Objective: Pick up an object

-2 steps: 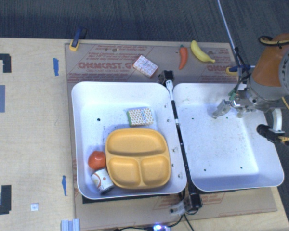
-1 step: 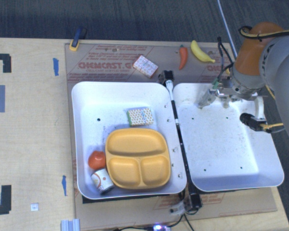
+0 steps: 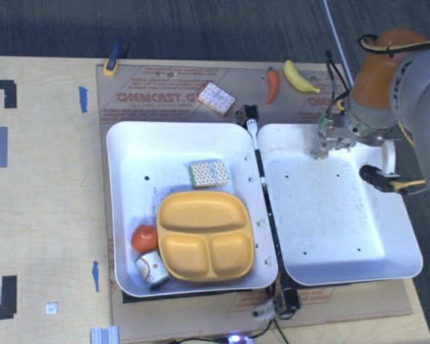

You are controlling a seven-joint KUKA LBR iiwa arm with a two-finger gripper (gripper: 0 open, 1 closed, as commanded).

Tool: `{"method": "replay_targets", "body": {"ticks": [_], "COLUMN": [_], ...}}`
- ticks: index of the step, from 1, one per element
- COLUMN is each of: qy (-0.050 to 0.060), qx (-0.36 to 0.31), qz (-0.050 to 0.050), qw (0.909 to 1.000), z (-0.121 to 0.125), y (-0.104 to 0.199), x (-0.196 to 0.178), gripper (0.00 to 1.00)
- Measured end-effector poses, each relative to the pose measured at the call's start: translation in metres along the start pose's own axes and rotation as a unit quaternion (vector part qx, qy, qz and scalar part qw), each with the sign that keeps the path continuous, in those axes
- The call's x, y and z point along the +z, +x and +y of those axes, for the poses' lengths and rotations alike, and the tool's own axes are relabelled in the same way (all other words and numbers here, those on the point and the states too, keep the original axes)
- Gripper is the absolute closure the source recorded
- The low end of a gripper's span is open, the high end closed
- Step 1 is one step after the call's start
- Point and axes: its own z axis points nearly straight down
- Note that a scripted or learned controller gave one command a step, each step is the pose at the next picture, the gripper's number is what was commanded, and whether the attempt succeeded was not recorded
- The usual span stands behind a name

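- Objects to pick from all sit in the left bin (image 3: 122, 192), in the lower middle of the frame.
- Biggest is the yellow tray (image 3: 204, 236), flat on the floor of that bin, with three dips in its top.
- Touching the tray's left side are a red tomato (image 3: 144, 238) and a small can (image 3: 152, 268) lying on its side. They are squeezed into the lower left corner, so I think they would be hard to grab.
- Just above the tray lies a little patterned box (image 3: 208, 173), with room around it. That looks like the easiest one to take.
- Over on the right, the gripper (image 3: 322, 147) hangs above the upper left corner of the right bin (image 3: 344, 213). Nothing is in it. I cannot tell how wide it is open.
- Its arm would need to cross the wall between the bins to reach anything.
- Outside the bins, at the top, a banana (image 3: 299, 77), a red pepper (image 3: 273, 85) and a checked packet (image 3: 216, 98) lie on the cardboard (image 3: 158, 92).
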Motion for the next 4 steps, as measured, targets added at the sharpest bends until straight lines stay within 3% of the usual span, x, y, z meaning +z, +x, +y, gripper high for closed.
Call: {"method": "replay_targets", "body": {"ticks": [1,2,3,4], "qy": [0.001,0.003,0.002,0.002], "qx": [0.0,0.001,0.002,0.002], "qz": [0.002,0.001,0.001,0.001], "qw": [1.0,1.0,1.0,1.0], "z": [0.0,0.0,-0.037,-0.06], "y": [0.074,0.073,0.021,-0.015], "x": [-0.09,-0.089,0.01,-0.067], "gripper": [1.0,0.0,0.0,0.0]}}
